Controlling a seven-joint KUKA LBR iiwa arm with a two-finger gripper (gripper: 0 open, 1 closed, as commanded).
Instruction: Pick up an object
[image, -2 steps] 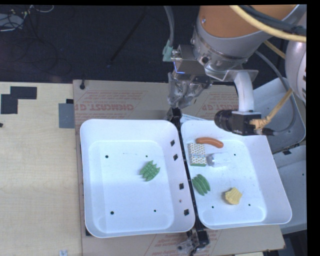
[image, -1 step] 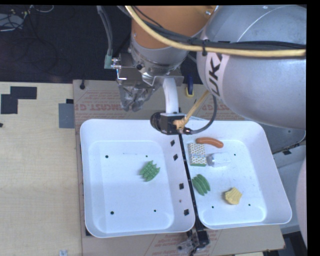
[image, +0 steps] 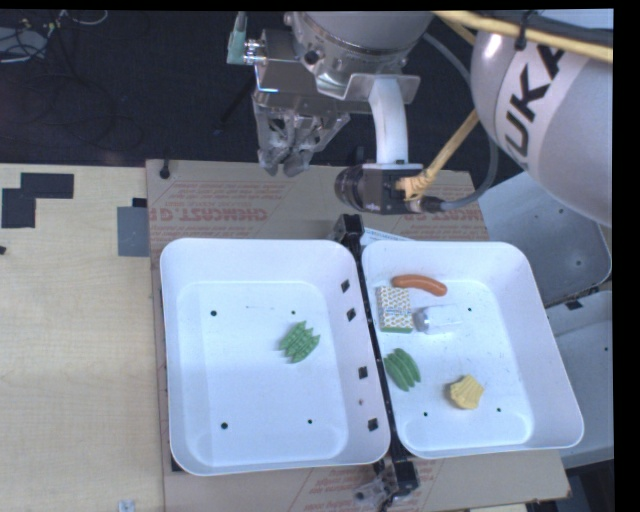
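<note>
Claw (image: 288, 160) hangs clenched, gripping nothing, high behind the left bin (image: 190, 300).

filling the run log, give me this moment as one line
gripper: raised behind bins, nothing between fingers | left bin: green leafy piece | right bin: orange sausage, green pod, yellow piece

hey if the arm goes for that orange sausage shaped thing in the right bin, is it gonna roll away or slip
The orange sausage looks rounded and smooth, so it may well roll sideways if nudged and could slip from a loose pinch. It lies flat near the right bin's back wall, apart from the checkered block. It looks small, probably light.
</note>
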